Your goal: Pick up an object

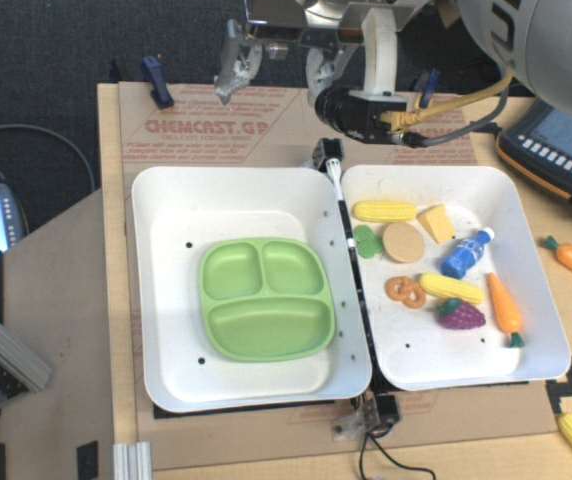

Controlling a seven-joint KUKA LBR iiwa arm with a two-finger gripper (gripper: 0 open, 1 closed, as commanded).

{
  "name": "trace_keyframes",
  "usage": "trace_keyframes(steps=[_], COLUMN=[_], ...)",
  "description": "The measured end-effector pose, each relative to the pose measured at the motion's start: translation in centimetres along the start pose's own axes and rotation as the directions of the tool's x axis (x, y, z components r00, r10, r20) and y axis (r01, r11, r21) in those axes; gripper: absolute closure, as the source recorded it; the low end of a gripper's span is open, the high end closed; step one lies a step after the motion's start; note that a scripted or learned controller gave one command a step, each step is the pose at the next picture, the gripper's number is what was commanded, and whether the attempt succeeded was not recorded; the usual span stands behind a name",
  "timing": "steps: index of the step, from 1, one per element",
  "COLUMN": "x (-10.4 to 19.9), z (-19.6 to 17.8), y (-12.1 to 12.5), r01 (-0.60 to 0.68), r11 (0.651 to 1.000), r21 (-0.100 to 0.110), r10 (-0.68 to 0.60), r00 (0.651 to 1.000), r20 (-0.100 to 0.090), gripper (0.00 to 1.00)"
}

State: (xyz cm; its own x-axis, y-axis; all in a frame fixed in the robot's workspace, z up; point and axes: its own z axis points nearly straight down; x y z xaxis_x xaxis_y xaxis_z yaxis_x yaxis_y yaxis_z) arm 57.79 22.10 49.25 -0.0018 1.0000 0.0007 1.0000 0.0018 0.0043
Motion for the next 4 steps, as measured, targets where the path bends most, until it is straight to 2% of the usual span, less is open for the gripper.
trace_keyframes(steps=[1, 2, 3, 4], x=[-0.2, -3.5, -3.3, -3.3], z=[-1.3, -4.5, -5.4, -5.3], y=[-0.3, -8.6, -8.2, -8.2], r01=[-0.001, -0.001, 0.001, 0.001], r11=[1.000, 1.000, 1.000, 1.000], r21=[-0.001, 0.006, 0.004, 0.005], r10=[0.001, 0.001, -0.001, -0.001], r00=[1.000, 1.000, 1.000, 1.000], r20=[-0.002, 0.000, 0.000, 0.001], gripper=[1.00, 1.00, 1.00, 0.00])
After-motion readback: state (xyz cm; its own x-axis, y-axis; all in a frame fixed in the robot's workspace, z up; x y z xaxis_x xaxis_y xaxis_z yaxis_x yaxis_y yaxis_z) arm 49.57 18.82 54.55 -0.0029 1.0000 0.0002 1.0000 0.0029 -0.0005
